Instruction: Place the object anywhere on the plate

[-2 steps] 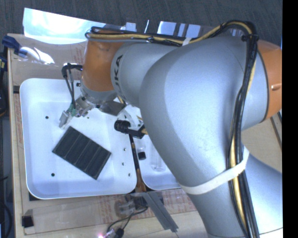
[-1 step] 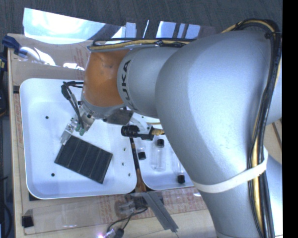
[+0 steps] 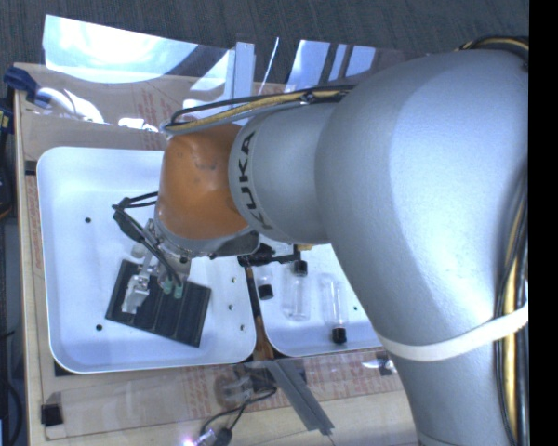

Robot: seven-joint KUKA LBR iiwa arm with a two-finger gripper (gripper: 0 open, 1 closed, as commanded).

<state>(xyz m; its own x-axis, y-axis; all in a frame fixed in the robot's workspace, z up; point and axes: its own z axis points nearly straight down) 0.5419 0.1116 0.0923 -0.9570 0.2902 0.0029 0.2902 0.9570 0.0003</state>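
Camera view: the gripper (image 3: 158, 282) hangs low over the dark ridged plate (image 3: 181, 316) near the left bin's (image 3: 60, 249) front edge, presumably to set something down. Whether it carries the object cannot be told. Small clear vials (image 3: 298, 297) lie in the right bin (image 3: 353, 337).

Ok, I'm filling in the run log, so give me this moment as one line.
arm: over left bin | jaws: above dark plate | right bin: clear vials | placement: not confirmed
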